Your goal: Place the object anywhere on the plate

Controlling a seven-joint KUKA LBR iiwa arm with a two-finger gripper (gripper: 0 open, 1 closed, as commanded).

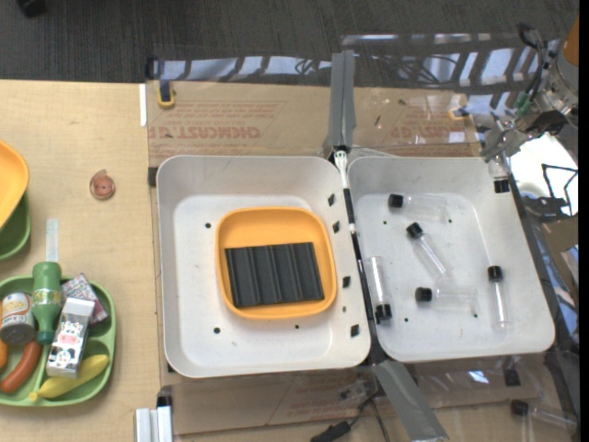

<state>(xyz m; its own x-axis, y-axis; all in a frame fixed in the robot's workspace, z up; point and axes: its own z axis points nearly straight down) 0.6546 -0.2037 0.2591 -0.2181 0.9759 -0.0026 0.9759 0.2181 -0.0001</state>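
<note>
An orange-yellow plate [269, 221] sits in the middle of the left white bin [184, 247]. A dark grey ribbed rectangular block [276, 275] lies flat on the plate and covers most of its centre. My gripper [526, 123] is at the far upper right, above the back right corner of the right bin [515, 330]. It is well away from the plate and partly lost among cables and glare.
The right bin holds several clear tubes with black caps [426, 248]. A green tray of toy food [55, 334] and a yellow bowl [9, 184] stand on the wooden table at left. A grey bar [341, 99] runs between the bins at the back.
</note>
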